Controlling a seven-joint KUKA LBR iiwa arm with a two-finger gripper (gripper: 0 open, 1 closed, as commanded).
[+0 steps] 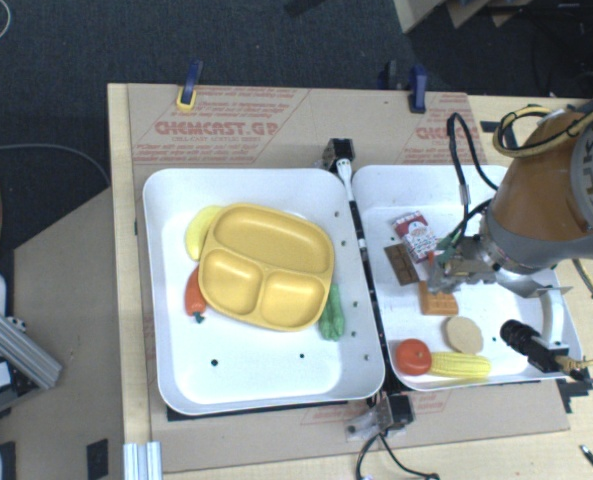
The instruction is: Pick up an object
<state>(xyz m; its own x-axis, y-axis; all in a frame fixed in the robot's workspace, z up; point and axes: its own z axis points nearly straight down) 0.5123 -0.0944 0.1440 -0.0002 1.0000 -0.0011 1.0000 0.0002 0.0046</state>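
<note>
Gripper: low over the middle of the right bin, at the end of the grey arm that reaches in from the view's right.
Jaws: I cannot tell whether they are spread or pressed together; nothing is seen pinched between them.
Tan square piece: flat on the bin floor just beneath the jaws, on their near side; I cannot tell if they touch it.
Brown block: just beside the jaws, toward the view's left, lying at a tilt.
Red-and-white packet: near the jaws, beyond them and a little left.
Beige round piece: near the jaws, on the near side, past the tan square piece.
Red tomato: nearer the view's bottom than the jaws, by the bin's front wall.
Yellow corn cob: lying flat just beside the tomato, also at the front wall.
Left bin: well apart from the jaws, to their left.
Yellow divided plate: in the left bin, with a green piece at its edge on the side facing the jaws and a red-orange piece on the far side.
</note>
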